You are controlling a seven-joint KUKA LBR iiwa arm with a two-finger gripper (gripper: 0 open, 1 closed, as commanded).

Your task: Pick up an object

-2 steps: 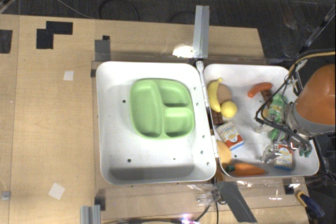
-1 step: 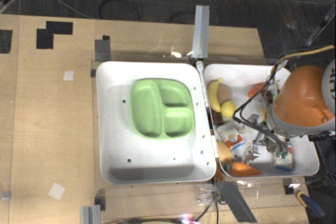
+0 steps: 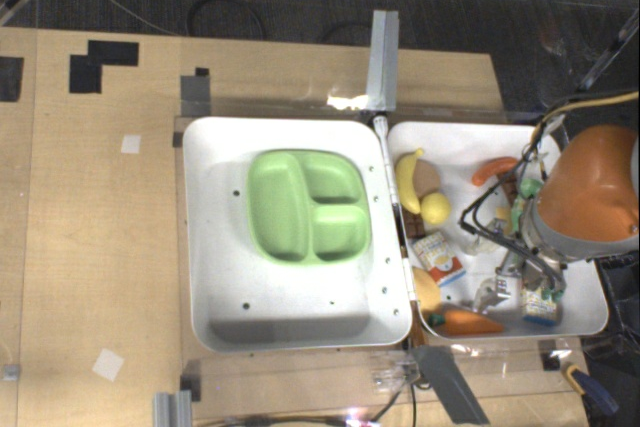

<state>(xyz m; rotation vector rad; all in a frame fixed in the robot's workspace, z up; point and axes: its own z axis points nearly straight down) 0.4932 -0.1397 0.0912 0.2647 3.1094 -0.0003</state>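
Note:
The right bin [image 3: 590,315] holds several small items. A yellow banana [image 3: 406,178] and a lemon [image 3: 435,208] lie at its left side next to a brown piece [image 3: 428,177]. A red-orange item [image 3: 492,171] lies near the far wall. A small red and white packet [image 3: 440,258] sits in the middle, and an orange carrot [image 3: 472,322] lies along the near wall. The grey arm with its orange band [image 3: 595,183] reaches in from the right. My gripper [image 3: 497,292] hangs low over the near part of this bin, just above the carrot and right of the packet.
The left bin [image 3: 215,215] bears a green divided plate [image 3: 305,205]. A metal post [image 3: 383,60] stands behind the wall between the two bins. Black cables [image 3: 490,215] loop off the wrist over the right bin's middle. Wooden bench top [image 3: 90,245] lies to the left.

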